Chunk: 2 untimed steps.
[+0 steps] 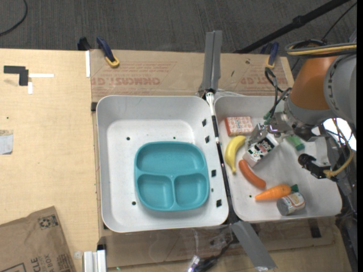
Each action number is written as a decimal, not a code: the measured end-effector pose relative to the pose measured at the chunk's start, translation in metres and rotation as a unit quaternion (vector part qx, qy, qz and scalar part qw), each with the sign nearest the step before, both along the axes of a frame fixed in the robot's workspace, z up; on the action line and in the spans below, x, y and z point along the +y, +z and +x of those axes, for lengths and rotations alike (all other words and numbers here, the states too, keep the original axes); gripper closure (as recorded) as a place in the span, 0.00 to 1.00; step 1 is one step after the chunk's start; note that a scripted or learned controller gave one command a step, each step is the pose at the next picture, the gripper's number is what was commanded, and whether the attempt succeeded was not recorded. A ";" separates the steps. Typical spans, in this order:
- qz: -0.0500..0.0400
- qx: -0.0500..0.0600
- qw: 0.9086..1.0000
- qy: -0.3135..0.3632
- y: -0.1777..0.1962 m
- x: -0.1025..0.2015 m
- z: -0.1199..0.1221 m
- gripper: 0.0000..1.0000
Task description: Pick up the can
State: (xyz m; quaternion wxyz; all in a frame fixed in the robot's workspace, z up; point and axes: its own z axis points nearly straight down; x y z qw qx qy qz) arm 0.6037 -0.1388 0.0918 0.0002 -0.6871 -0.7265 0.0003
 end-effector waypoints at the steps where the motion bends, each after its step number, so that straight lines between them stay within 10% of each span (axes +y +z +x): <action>1: 0.000 0.001 0.999 -0.049 0.000 0.022 -0.051 0.00; 2: 0.000 0.002 0.992 -0.130 -0.001 0.033 -0.097 0.00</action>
